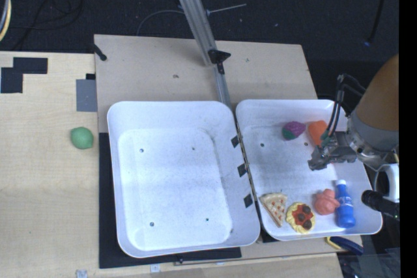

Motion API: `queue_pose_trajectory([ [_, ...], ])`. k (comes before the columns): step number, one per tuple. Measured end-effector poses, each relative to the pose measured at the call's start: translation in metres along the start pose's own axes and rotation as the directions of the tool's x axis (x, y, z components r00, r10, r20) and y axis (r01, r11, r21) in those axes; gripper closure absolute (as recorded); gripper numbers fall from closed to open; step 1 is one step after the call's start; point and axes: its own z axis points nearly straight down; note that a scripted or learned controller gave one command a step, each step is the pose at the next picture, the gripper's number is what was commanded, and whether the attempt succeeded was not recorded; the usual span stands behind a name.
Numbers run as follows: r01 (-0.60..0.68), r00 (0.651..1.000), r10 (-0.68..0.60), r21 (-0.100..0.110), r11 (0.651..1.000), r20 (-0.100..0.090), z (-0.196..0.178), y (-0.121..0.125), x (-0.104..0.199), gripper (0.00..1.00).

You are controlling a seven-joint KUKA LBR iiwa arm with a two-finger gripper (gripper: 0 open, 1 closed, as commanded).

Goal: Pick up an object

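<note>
Right bin (273,115): grape (293,130), carrot (316,131), pizza (275,207), bottle (344,204) lengthwise toward the near rim.
End effector (318,163): opening cannot be told.

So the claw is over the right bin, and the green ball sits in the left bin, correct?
Not quite. The claw is over the right bin, but the green ball is not in the left bin; it lies outside it, on the bench to that bin's left. The camera view shows this.
</note>
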Motion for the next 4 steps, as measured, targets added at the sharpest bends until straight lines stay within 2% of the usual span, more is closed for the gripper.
queue_pose_trajectory([
  [1,0.000,1.000,0.000,0.001,1.000,0.000,-0.038,0.001,0.000,1.00],
  [3,0.004,1.000,-0.004,0.004,1.000,-0.002,-0.054,0.012,0.109,1.00],
  [4,0.003,1.000,-0.003,0.005,1.000,-0.002,-0.039,0.012,0.160,1.00],
])
